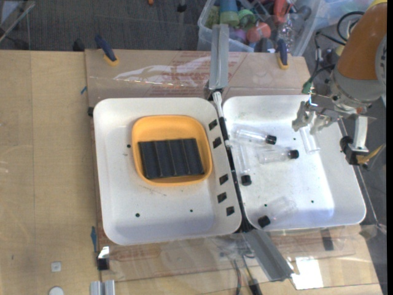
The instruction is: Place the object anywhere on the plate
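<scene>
The arm [362, 48] is cut off by the right edge and the top edge of the view, so its upper part cannot be seen. The end effector [310, 125] is pale against the white right bin [344, 195], and its state cannot be told. The clear tubes with black caps [264, 141] in this bin are transparent; their outlines are hard to follow, and their number is not sure. Another clear item [279, 206] near the front of the bin is too faint to identify. The storage box of coloured things [264, 11] is cut off by the top edge. The dark ridged object [171, 158] covers the middle of the yellow plate [169, 126].
</scene>
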Controlling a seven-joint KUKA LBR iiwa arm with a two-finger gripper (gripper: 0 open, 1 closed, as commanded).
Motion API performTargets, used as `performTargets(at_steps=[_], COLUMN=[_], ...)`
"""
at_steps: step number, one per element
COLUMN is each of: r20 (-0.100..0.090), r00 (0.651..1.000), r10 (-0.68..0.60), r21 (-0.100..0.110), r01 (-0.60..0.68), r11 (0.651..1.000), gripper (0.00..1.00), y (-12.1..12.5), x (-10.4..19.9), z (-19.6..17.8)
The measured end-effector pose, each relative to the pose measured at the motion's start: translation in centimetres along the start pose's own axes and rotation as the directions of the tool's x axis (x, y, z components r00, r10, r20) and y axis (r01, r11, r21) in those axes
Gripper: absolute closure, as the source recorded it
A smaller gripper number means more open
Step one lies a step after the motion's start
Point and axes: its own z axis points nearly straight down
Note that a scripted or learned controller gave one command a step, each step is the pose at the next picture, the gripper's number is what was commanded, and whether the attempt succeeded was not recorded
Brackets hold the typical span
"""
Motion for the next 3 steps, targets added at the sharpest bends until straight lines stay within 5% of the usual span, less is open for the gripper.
performTargets(at_steps=[1,2,3], r20=[0.000,0.000,-0.001], r00=[0.986,0.992,1.000], r10=[0.167,0.130,-0.023], r21=[-0.001,-0.004,0.002], r01=[-0.167,-0.130,0.023], r11=[0.986,0.992,1.000], gripper=[1.00,1.00,1.00], y=[3.7,3.5,3.9], x=[1.3,2.1,0.3], z=[-2.1,-5.8,-1.5])
